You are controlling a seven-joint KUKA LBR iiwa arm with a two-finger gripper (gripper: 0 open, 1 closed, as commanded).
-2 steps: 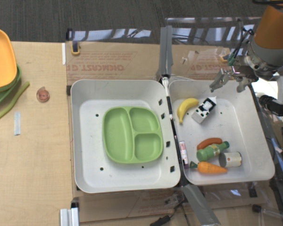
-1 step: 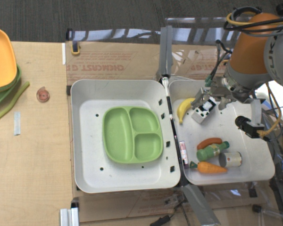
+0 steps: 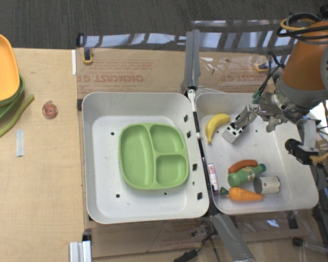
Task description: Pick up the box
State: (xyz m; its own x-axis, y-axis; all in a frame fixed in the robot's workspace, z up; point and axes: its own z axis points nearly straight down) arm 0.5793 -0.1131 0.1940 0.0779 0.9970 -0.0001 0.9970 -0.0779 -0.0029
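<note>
The box (image 3: 212,176) is a thin white carton with a red label. It lies along the left wall of the right bin (image 3: 295,201), close to the divider between the two bins. My gripper (image 3: 233,130) hangs over the upper middle of the right bin, just right of a yellow banana (image 3: 215,125). It is well above and to the right of the box, and nothing is visibly held in it.
In the lower part of the right bin lie a red sausage-like piece (image 3: 243,165), a green bottle (image 3: 246,174), a carrot (image 3: 245,195) and a small can (image 3: 268,185). The left bin (image 3: 98,146) holds a green divided plate (image 3: 154,156). Orange and green plates (image 3: 1,81) sit at far left.
</note>
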